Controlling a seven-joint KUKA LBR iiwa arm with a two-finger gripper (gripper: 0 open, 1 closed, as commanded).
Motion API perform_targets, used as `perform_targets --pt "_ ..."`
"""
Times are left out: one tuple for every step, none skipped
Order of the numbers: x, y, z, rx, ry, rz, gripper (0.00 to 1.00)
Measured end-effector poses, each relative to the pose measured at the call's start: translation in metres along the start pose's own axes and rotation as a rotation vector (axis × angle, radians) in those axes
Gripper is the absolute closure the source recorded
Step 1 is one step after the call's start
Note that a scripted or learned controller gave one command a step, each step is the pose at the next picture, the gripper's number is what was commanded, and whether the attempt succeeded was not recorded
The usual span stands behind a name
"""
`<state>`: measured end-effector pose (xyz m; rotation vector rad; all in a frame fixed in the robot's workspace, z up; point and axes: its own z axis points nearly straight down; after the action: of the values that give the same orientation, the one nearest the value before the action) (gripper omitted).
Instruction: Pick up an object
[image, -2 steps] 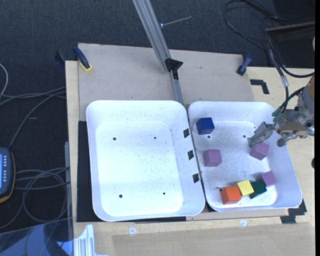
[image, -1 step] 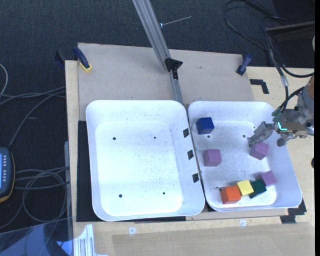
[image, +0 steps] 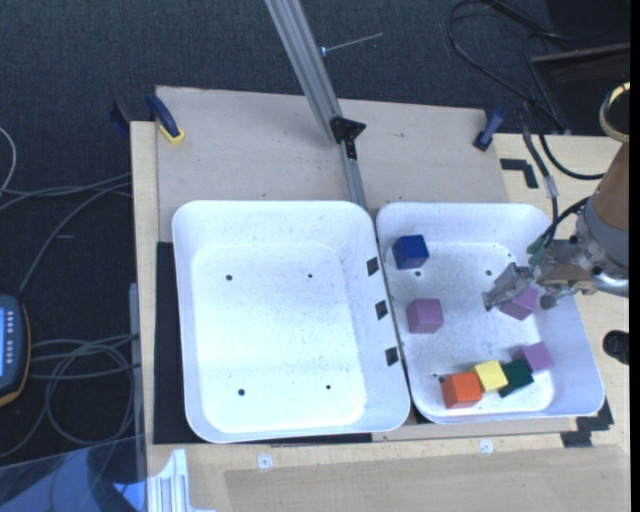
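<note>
Item 1: a grey robot arm with a two-finger claw (image: 520, 290) was seen entering from the right, low over the right shallow white plastic bin (image: 470, 215). The claw's fingers were seen set about a small pale purple block (image: 519, 306) near the bin's right wall; the block was partly covered by the fingers, and whether it was lifted off the bin floor could not be told.

Item 2: a blue cube (image: 410, 251) was recorded in the upper left part of the right bin, close to the divider side.

Item 3: a purple cube (image: 425, 315) was recorded below the blue cube, near the middle of the bin and well apart from the claw.

Item 4: a row of blocks was recorded along the lower edge of the right bin. An orange cube (image: 461, 389) was placed at the left, a yellow cube (image: 490, 375) just beside it, a dark green cube (image: 517, 376) next to that, and a light purple block (image: 537, 355) at the upper right end. The four were seen touching or nearly touching.

Item 5: the left shallow white plastic bin (image: 200, 330) was recorded beside the right one, their rims meeting at the middle.

Item 6: both bins were carried on a tan board tabletop (image: 250, 150), to which a blue and yellow clamp (image: 166, 120) was fixed at the upper left corner and a blue clamp (image: 488, 128) at the upper right
</note>
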<state>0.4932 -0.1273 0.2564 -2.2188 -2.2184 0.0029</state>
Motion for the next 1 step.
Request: perform_targets --pt "-0.0062 0.0056 0.0474 0.002 0.0 0.0 0.0"
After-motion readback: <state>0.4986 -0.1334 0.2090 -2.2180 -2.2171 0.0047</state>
